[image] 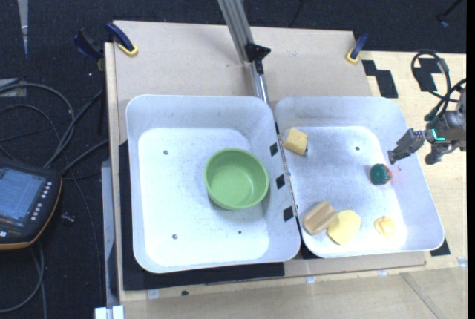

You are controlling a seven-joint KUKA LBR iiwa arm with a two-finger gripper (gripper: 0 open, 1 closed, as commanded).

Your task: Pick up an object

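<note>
Writing: no brand, label or lettering can be read on any object or bin.
Gripper (417,147): at the right edge of the right bin (349,111), above its rim; two dark fingers spread apart, nothing between them.
Green ball (381,175): small, round, dark green with a reddish spot; lies in the right bin just left of and below the gripper, apart from it.
Yellow block (297,141): pale cube near the right bin's upper left.
Tan piece (319,216): touching the round yellow piece (344,227), at the bin's lower middle.
Small yellow piece (384,225): near the lower right.
Green bowl (237,178): upright in the left bin (171,125).
</note>
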